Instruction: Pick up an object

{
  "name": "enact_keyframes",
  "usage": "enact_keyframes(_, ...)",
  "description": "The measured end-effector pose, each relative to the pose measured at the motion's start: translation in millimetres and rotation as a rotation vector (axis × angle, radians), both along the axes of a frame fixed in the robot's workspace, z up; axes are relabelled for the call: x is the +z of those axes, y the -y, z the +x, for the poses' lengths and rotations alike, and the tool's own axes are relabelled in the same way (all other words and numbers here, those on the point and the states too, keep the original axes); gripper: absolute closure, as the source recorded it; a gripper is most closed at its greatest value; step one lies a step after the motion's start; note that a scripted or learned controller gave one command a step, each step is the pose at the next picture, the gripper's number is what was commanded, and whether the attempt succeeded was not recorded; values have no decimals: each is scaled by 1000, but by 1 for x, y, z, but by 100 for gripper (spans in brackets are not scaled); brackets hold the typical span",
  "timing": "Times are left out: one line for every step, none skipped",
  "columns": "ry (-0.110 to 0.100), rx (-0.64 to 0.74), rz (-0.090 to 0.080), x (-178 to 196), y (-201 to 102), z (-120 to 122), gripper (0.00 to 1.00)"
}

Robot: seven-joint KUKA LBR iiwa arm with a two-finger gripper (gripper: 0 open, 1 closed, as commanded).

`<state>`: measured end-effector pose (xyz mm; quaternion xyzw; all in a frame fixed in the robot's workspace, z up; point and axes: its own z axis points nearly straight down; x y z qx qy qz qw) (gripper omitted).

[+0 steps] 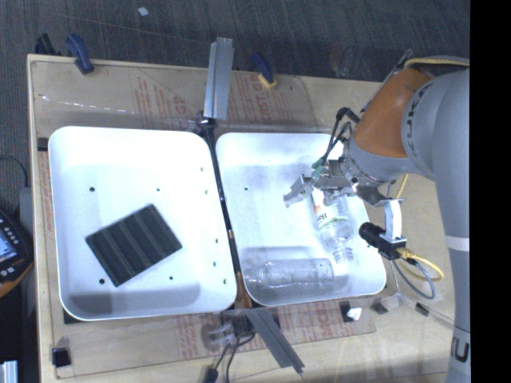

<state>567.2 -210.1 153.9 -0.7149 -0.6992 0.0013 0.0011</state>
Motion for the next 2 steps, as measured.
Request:
enact_keyframes(0, -1, 0, 0, 0, 0, 0)
enact_keyframes(0, -1, 0, 0, 0, 0, 0)
